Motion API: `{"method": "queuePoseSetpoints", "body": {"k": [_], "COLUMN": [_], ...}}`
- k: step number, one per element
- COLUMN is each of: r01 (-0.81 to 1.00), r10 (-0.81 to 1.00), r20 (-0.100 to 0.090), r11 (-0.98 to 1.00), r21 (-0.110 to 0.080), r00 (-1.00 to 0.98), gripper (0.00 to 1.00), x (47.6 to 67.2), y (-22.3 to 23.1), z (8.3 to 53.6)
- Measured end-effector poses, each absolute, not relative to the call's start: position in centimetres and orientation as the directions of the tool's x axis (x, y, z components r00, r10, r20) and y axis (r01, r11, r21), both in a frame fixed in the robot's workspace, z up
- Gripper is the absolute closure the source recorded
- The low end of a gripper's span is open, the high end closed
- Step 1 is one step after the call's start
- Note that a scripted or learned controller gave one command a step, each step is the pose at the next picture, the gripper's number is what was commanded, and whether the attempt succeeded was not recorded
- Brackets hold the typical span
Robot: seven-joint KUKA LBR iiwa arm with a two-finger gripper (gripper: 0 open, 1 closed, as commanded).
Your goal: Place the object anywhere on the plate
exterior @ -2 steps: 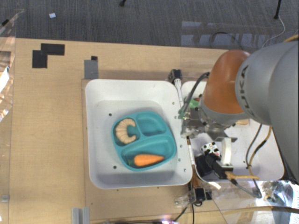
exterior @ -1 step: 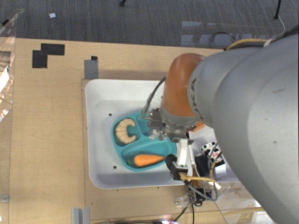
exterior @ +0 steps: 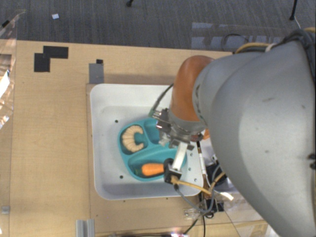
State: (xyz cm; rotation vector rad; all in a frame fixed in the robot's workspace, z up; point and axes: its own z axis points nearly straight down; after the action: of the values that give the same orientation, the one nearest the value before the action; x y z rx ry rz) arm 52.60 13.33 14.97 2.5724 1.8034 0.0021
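A white bin point(exterior: 98, 132) sits on the wooden table point(exterior: 49, 157), and inside it lies a blue-green plate point(exterior: 148, 154) with walls that split it into parts. In the part at the far left of the plate there is a pale, curled bread roll point(exterior: 131, 137), bent like the letter C. In the long part at the near side lies an orange carrot point(exterior: 152, 169), flat on its side and apart from the roll. Both things are on the plate, each in its own part. The big grey arm point(exterior: 256, 132) with its orange band point(exterior: 190, 90) reaches in from the right, and the gripper point(exterior: 167, 131) hangs over the right side of the plate, close above the carrot. I cannot tell if the jaws are apart or together.
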Motion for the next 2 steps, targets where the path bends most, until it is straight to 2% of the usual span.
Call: {"method": "queuePoseSetpoints", "body": {"k": [1,2], "r01": [0.944,0.898], "r10": [0.944,0.898], "r20": [0.003,0.008], "r11": [-0.329,-0.440], "r21": [0.003,0.007], "r00": [0.329,0.440], "gripper": [1.00,1.00], "x": [52.7,58.2], "y": [13.4,16.2], "z": [16.1,23.5]}}
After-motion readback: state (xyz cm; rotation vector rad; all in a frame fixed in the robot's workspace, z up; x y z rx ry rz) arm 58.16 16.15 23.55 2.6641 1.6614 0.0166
